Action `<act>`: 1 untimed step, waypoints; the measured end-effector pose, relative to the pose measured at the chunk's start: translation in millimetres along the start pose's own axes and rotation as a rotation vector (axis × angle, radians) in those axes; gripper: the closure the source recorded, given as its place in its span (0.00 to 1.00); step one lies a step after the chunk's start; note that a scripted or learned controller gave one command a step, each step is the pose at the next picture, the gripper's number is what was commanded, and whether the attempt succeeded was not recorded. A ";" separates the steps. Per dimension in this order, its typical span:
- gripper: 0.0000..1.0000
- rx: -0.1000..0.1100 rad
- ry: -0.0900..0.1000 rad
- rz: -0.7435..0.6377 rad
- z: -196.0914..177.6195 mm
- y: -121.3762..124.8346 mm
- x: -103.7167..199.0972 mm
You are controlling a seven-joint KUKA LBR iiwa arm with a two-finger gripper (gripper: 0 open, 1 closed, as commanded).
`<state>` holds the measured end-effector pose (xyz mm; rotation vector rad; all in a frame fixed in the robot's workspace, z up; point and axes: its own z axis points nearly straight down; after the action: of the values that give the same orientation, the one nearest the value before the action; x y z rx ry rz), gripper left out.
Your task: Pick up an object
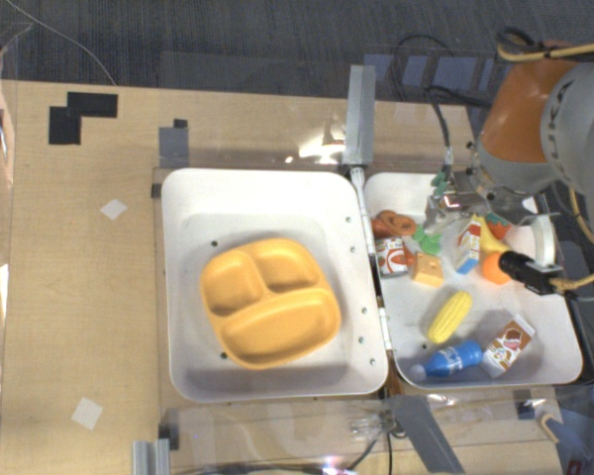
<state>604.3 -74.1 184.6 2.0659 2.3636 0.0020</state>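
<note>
The right white bin (559, 349) holds several toy foods: a yellow corn cob (449, 316), a blue bottle (449, 361), a small brown-and-white carton (507, 345), a red-and-white can (394, 257), a brown pretzel-like piece (392, 225), a cheese wedge (428, 270), an orange piece (495, 266) and a small milk carton (467, 246). My gripper (444, 209) hangs low over the bin's upper middle, just above the green piece (429, 241) and beside the pretzel. No object shows between its fingers.
The left white bin (183, 265) carries a yellow divided plate (269, 301) in its middle. A metal post (360, 117) stands at the back between the bins. Cables loop behind the arm (535, 117) at the top right.
</note>
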 end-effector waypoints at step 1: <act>0.00 0.004 0.000 0.001 2.0 -1.2 -0.6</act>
<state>603.2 -74.9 182.6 2.0692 2.3644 -0.0029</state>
